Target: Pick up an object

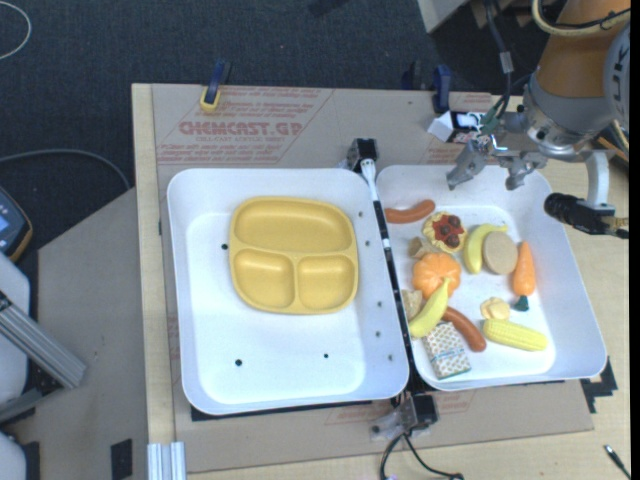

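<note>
While the jaws hang spread and empty over the far rim of the right bin (585, 313), apparently poised to descend, the toy foods, sausage (410, 211) nearest, lie clustered below, left bin (190, 268) holding a yellow tray (293, 253).

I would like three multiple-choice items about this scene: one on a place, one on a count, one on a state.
1. Where does the yellow divided tray lie?
A. left bin
B. right bin
C. on the cardboard

2. How many compartments does the tray have?
A. two
B. three
C. five

3. What does the gripper hold?
A. the carrot
B. the corn cob
C. nothing

Key: 1 A, the tray rests in the left bin. 2 B, one long section above two smaller ones. 3 C, the gripper hangs above the right bin far edge with open fingers.
</note>
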Controlling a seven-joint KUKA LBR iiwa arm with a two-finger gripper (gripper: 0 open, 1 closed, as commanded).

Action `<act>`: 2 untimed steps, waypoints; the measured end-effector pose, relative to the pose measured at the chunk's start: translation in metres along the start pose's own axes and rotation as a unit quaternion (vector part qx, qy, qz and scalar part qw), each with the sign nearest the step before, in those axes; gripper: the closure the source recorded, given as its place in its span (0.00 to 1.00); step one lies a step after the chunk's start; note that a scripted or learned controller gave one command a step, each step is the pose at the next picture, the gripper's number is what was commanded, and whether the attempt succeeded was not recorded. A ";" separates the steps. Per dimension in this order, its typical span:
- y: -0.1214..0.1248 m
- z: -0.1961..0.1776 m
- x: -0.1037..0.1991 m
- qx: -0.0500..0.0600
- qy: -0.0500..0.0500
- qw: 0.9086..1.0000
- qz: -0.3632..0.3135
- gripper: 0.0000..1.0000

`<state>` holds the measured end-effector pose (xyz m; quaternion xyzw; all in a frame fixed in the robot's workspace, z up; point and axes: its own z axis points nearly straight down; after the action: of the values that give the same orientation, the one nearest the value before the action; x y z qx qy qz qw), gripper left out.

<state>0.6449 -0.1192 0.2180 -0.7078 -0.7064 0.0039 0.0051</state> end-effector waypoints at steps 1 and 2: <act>0.003 -0.008 0.000 -0.007 -0.001 1.000 -0.001 0.00; -0.003 0.036 0.002 -0.004 0.000 1.000 -0.001 0.00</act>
<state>0.6419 -0.1173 0.1820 -0.7072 -0.7070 0.0015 0.0023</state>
